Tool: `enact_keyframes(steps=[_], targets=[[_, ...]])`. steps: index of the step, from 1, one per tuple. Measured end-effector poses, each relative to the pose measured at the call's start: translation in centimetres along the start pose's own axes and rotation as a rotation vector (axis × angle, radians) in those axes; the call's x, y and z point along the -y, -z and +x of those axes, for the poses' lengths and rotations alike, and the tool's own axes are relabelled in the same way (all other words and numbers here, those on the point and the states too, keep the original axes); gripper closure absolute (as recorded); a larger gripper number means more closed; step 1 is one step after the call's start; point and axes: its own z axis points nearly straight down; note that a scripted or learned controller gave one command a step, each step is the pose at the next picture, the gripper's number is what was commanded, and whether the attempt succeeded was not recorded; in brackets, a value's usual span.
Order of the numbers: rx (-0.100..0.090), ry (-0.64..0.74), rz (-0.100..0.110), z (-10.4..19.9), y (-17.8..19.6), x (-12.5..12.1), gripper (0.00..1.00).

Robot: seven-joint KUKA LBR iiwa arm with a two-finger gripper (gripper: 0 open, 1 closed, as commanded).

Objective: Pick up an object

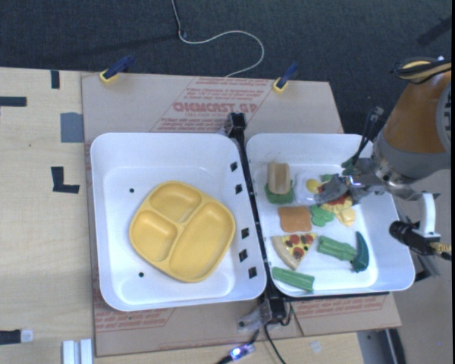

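**Operator:** Where do the pickable things sit?

**Observer:** You'll find them all in the right bin (330, 144). Against its left side stands a sandwich (279, 182) on a green base, with a brown toast slice (295, 218) just below it and a pizza wedge (293, 249) below that. A green pod (293, 279) lies along the near edge, and a teal hammer-like toy (346, 250) sits to the right of the pizza.

**Operator:** And the gripper?

**Observer:** Your gripper (332, 190) is low over a small cluster of yellow, green and orange pieces (334, 212) near the bin's middle. You can't tell from this angle how it is set, or whether anything is caught.

**Operator:** The other bin?

**Observer:** The left bin (110, 203) holds a yellow divided plate (182, 230), well apart from the arm.
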Motion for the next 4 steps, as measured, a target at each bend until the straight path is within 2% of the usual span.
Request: enact_keyframes(steps=[1,2,3,4], targets=[[-0.001,0.0,0.002,0.0,2.7,-0.1,1.0],[-0.002,0.004,0.004,4.8,3.6,-2.1,1.0],[0.0,-0.001,0.006,5.0,2.4,-1.7,1.0],[-0.001,0.0,0.006,6.4,2.0,-2.0,1.0]])
